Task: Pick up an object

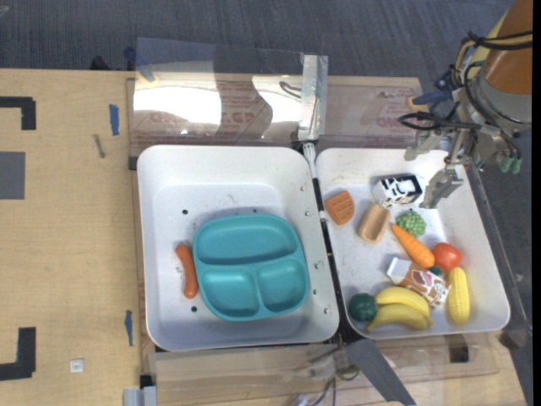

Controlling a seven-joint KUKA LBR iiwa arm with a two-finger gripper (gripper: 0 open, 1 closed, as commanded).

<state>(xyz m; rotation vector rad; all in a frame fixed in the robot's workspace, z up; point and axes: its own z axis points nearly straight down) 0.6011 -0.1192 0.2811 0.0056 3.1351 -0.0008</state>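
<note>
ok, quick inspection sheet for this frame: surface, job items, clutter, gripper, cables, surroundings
surface: two white bins side by side, left bin, right bin, on a wooden bench.
job's things: right bin holds toy food: bananas, carrot, corn, tomato.
clutter: teal divided tray and sausage in left bin.
grippers: gripper over right bin's far corner; finger state unclear.
cables: bundle near the wrist.
surroundings: dark floor behind.

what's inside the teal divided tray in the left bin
Nothing shows inside the teal tray; all three compartments look bare. An orange sausage lies beside it on the left bin floor. Whatever is under the tray is covered.
</note>
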